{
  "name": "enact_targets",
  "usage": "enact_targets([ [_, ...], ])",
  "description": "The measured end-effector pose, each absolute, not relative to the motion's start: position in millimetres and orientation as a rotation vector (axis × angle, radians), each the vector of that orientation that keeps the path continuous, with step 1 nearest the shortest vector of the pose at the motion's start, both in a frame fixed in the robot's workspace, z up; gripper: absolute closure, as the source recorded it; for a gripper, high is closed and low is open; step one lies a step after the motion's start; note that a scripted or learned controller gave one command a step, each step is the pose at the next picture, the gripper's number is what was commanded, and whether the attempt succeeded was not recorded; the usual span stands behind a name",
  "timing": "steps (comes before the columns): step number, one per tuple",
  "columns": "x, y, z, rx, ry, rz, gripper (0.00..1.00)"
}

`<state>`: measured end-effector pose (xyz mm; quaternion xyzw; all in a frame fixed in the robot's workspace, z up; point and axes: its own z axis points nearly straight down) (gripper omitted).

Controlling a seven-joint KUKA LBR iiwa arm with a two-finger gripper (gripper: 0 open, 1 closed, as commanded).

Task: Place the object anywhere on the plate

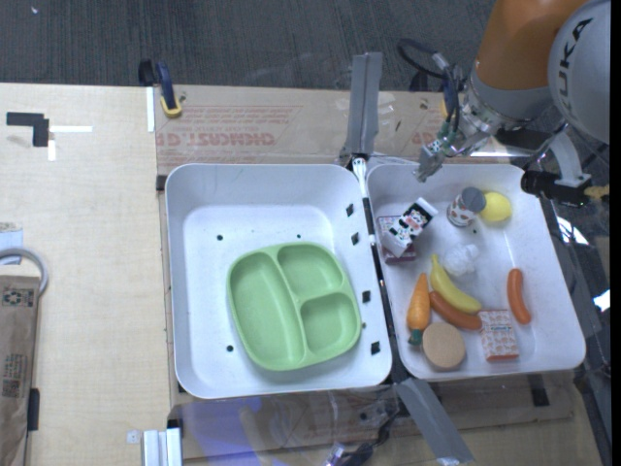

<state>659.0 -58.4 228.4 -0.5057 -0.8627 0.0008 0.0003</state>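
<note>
A light green plate (291, 306) with three compartments lies in the left bin (194, 260). The right bin (553, 289) holds the toy food: a milk carton (406, 229), a banana (452, 284), a carrot (419, 302), two sausages (520, 294) (456, 311), a lemon (497, 207), a small grey-topped piece (466, 207), a round biscuit (443, 346) and a small box (499, 336). My gripper (432, 158) hangs over the right bin's far left corner, above and behind the milk carton, with nothing seen between its fingers.
A grey divider (363, 115) rises between the bins at the back. Cardboard (252, 124) lines the bench behind the left bin. The arm's grey and orange body (543, 37) fills the upper right. A brown paper bag (17, 348) lies at the far left.
</note>
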Motion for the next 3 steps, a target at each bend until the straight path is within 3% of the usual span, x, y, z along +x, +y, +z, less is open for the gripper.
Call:
enact_targets([
  [1,659.3,-82.0,243.5,-1.653,-2.674,0.0,1.0],
  [2,659.6,-62.6,271.4,-1.351,-2.84,0.0,1.0],
  [3,636.0,-10.8,191.6,-1.039,-2.966,0.0,1.0],
])
